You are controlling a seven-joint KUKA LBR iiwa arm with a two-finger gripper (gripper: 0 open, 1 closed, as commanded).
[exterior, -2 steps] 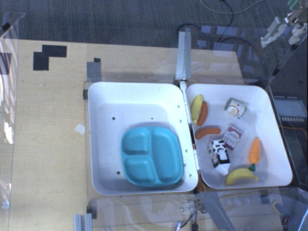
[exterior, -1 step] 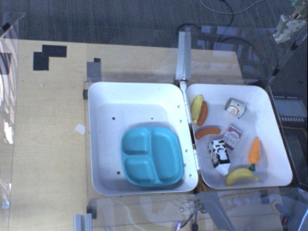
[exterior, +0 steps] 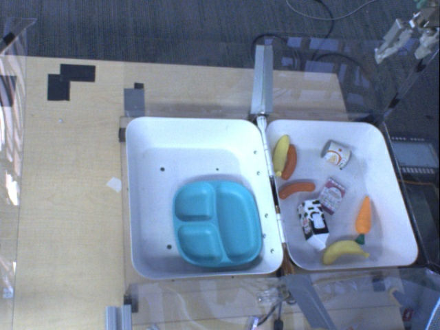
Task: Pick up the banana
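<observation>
starting at the far left, the wooden bench [exterior: 62,205] shows black tape patches [exterior: 69,80] near its top corner, well apart from the bins. next comes the left bin [exterior: 148,157], white and shallow, and inside it sits a blue divided tray [exterior: 217,222], lying flat toward the near side, its three compartments facing up. a grey metal post [exterior: 261,81] stands at the far end of the seam where the two bins meet.

crossing into the right bin [exterior: 385,157]: tight against its left wall lies a yellow piece [exterior: 280,152] with a reddish sausage [exterior: 291,161] touching it, side by side. just below them a second sausage [exterior: 297,188] lies nearly crosswise. further right, a small pale box [exterior: 336,154] sits near the far wall, a pinkish carton [exterior: 333,194] sits mid-bin, and a black and white carton [exterior: 313,218] lies just beside it toward the near side.

and there's the banana [exterior: 345,251], lying on the bin floor by the near wall, close to the black and white carton, with an orange carrot [exterior: 364,215] just above its right end.

up in the far right corner, the gripper [exterior: 410,38] hangs beyond the bin, well apart from the banana. it's blurred there, so how far open it is cannot be told.
</observation>
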